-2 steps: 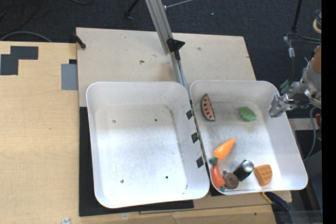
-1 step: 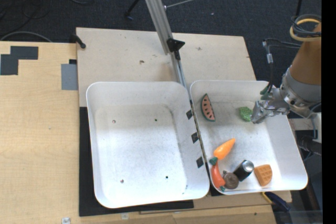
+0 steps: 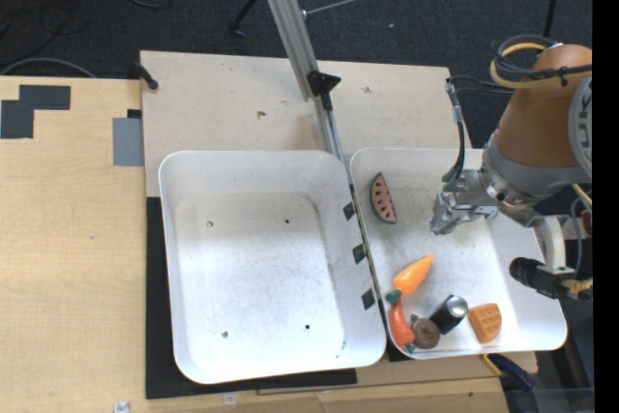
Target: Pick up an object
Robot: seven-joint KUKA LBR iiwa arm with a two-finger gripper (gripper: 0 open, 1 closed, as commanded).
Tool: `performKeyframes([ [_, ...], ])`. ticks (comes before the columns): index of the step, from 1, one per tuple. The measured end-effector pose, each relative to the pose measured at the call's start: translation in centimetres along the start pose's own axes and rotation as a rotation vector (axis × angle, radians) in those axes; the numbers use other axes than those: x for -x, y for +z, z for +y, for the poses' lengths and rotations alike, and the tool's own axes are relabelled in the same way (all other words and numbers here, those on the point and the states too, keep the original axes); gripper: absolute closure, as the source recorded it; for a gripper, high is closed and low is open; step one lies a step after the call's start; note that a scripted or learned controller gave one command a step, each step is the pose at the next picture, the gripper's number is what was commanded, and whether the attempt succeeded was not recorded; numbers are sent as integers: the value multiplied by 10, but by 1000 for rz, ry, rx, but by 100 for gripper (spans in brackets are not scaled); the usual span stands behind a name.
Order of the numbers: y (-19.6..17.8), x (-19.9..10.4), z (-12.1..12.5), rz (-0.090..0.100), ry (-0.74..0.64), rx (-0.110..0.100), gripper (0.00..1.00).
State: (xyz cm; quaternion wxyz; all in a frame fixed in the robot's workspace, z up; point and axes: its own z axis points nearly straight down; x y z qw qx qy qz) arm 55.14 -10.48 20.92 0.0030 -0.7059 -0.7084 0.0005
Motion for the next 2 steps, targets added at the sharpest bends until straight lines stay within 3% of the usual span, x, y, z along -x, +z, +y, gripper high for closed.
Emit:
performKeyframes([
  [2,9,-93,-13,-1,1,-1,100],
])
